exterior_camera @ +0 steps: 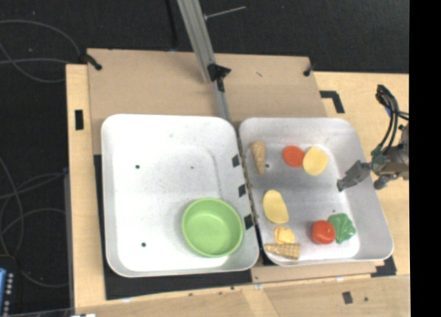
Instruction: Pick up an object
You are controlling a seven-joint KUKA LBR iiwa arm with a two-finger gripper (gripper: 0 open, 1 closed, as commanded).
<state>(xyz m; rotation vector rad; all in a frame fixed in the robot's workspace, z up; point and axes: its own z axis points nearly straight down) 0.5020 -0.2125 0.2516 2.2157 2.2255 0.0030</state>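
The right bin holds several toy foods: a tan bread piece, a red-orange ball, a pale yellow piece, a yellow oval piece, a small yellow block, a waffle-like piece, a red tomato and a green leafy piece. My gripper hangs over the right rim of this bin, just right of the pale yellow piece and above the green piece. Its dark fingers stand apart with nothing between them, so it is open.
The left bin carries a green bowl near its front right corner. A grey metal pole slants down from the top to the gap between the bins. Cables hang at the right edge.
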